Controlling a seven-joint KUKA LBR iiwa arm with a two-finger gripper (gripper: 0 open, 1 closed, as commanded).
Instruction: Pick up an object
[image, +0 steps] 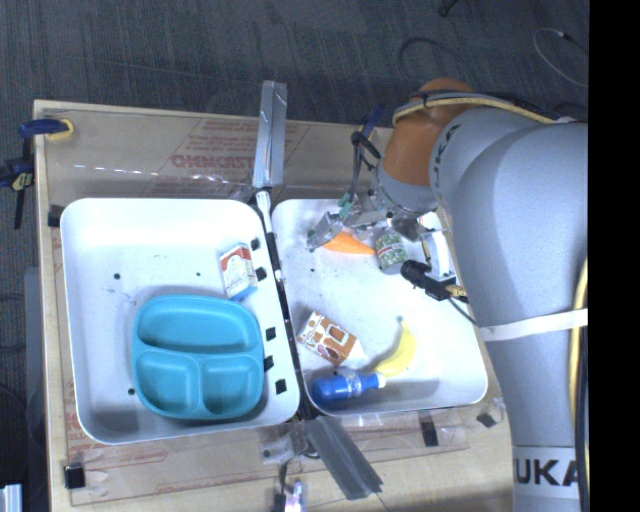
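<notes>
My gripper (335, 228) hangs low over the far part of the right bin (450, 375), its grey fingers pointing left. An orange object (347, 243) lies just under and beside the fingertips. A small green-labelled can (389, 250) lies next to it on the right. Nearer the front of that bin are a yellow banana (399, 352), a brown snack packet (326, 339) and a blue bottle (345, 386). The slant of the view hides how the fingers stand.
The left bin (90, 250) holds a blue divided tray (200, 356) and a small red-and-white carton (236, 270) near the divider. The grey arm (520, 230) covers the right bin's right side. Black cables run by the wrist.
</notes>
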